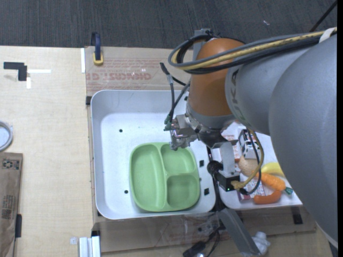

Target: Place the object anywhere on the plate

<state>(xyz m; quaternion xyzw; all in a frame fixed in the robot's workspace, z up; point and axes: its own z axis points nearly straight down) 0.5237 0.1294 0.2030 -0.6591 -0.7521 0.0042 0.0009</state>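
My claw (177, 139) hangs just over the upper right rim of the green plate (163, 176), which lies in the lower middle of the left bin (107, 143). From this slant I cannot tell how the claw stands or whether anything sits in it; nothing shows on the plate's three compartments.

In the right bin (284, 197), at the right of the frame and partly hidden under my arm, lie small food toys: an orange carrot-like piece (274, 182), a yellow one (273, 168) and a pale rounded one (248, 165). Which is the object meant, I cannot say.

My judgement: this is the placing step, with me poised at the plate's edge. If I do carry something, the next move should shift me slightly toward the lower left, over a compartment, then lower and release gently.
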